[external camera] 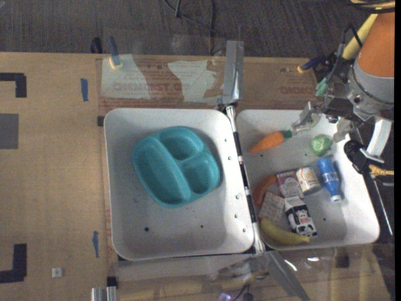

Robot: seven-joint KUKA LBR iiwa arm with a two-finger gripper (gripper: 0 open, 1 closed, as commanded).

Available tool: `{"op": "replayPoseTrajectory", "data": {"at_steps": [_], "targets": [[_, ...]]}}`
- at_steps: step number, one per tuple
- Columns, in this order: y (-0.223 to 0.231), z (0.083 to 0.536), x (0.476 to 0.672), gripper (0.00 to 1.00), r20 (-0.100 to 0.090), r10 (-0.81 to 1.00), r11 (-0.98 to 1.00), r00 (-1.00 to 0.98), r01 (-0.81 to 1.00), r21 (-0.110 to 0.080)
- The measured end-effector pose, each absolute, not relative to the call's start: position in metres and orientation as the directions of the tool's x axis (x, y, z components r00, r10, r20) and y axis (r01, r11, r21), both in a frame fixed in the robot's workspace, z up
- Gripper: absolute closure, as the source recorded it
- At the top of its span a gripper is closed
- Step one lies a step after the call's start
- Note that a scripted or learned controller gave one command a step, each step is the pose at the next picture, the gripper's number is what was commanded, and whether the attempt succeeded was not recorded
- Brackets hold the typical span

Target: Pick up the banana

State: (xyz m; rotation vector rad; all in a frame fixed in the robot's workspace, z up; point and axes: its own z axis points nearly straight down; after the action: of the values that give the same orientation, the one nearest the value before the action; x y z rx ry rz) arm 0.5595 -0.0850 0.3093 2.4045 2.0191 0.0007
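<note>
The yellow banana point(283, 232) lies flat at the near edge of the right bin point(357, 227), just in front of a black-and-white carton point(299, 219). My gripper point(324, 125) hangs over the far right part of that bin, well away from the banana. Its two silver fingers stand apart, one finger point(305, 118) toward the carrot and the other toward the arm, so it is open with nothing between them. A small green fruit point(321, 144) sits just below it.
The right bin also holds a carrot point(269, 142), a blue bottle point(329, 178), two small cartons point(298, 181), an orange piece point(264, 189) and a flat packet point(272, 205). A teal divided plate point(177, 165) rests in the left bin point(125, 224).
</note>
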Motion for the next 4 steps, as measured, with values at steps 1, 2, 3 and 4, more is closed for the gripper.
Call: {"op": "replayPoseTrajectory", "data": {"at_steps": [1,2,3,4], "targets": [[0.035,0.184,0.530,0.00,0.000,0.989,-0.148,0.148,0.989,-0.003],[-0.082,0.184,0.500,0.00,0.000,0.966,-0.260,0.260,0.966,-0.004],[-0.155,0.088,0.498,0.00,0.000,0.987,-0.158,0.158,0.987,0.008],[-0.189,0.088,0.575,0.00,0.014,0.952,-0.304,0.304,0.953,-0.003]]}}
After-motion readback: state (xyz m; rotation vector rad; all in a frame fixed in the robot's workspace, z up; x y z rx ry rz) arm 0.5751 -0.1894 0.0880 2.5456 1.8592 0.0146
